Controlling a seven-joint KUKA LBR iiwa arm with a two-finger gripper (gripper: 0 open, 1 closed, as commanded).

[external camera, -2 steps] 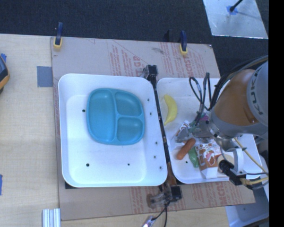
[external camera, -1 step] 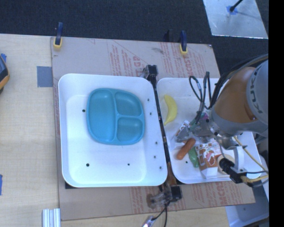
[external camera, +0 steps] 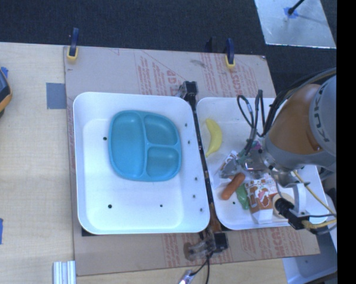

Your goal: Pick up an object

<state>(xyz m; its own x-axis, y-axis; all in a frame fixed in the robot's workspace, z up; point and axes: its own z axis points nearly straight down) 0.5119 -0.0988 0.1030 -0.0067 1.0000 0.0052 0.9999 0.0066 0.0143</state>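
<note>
L bin: divided plate inside, toward its back. R bin just beside it: banana at back-left, carrot in front of banana, packet right of carrot. Gripper sits over R bin, between banana and carrot.

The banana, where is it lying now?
The banana lies in the right bin, near its left wall and toward the far end, up-left of the orange sausage.

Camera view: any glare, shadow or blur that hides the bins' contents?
Camera view: even, soft light; the blue divided plate and banana read clearly; items near the gripper are small, slightly soft and partly shadowed under the arm.
</note>
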